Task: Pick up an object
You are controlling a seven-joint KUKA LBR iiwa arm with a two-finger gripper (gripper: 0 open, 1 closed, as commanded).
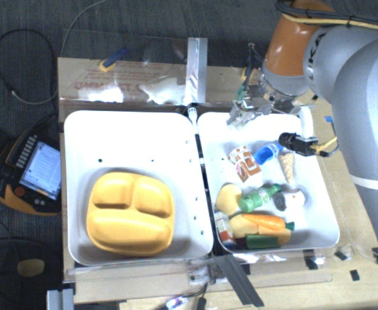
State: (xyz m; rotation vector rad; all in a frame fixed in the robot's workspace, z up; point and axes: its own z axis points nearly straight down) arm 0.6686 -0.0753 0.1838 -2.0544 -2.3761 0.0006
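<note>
In rt bin (331, 234), carrot (269, 222) lies level, tip pointing right.

No text, label, brand or number is legible. Red lettering runs across the clear plastic sheet (121, 82) on the tabletop behind the left bin (79, 131), too faint and blurred to read. The small white-and-brown packet (244, 162) in the right bin (328, 231) carries a printed pattern, not decipherable. The lit screen of the handheld control pendant (39, 168) on the floor shows lines too small to read.
</note>
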